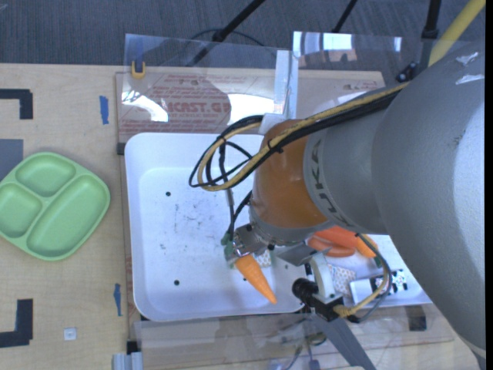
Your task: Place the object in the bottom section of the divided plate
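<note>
Where the grey arm (400,153) reaches in from the right, its orange band (285,183) hangs over the white bin (166,230), and the claw (245,247) sits low above the bin floor near the front wall. A toy carrot (256,277) lies just under the claw, its long axis running on a slant: the thick end is up at the claw, touching or nearly touching it, and the pointed tip aims down and to the right, toward the bin's front edge. Whether the claw is gripping the carrot or merely resting above it cannot be told, since the wrist hides that part. The green divided plate (50,204) sits on the bench (62,91) at the left, well apart from the bin.
</note>
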Controlling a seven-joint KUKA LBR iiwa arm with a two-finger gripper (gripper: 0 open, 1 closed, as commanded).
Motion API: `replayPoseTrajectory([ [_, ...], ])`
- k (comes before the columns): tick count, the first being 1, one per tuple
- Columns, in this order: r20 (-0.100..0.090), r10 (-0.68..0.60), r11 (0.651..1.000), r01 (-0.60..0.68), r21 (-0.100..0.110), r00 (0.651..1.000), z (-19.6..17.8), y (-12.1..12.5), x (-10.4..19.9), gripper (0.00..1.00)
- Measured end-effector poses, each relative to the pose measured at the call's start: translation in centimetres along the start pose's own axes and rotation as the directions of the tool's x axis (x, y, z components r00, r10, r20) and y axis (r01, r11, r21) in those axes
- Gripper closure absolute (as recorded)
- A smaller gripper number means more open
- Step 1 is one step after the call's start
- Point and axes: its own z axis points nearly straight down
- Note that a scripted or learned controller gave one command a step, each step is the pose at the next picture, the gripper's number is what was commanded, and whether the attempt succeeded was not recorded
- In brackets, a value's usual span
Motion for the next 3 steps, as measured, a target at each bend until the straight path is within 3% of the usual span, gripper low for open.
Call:
replayPoseTrajectory([
  [1,0.002,-0.132,0.991,0.132,-0.004,0.991,-2.4,9.7,-0.7,1.00],
  [2,0.001,0.156,0.988,-0.156,-0.004,0.988,-7.7,6.8,3.7,1.00],
  [3,0.001,0.156,0.988,-0.156,-0.004,0.988,-7.7,6.8,3.7,0.00],
])
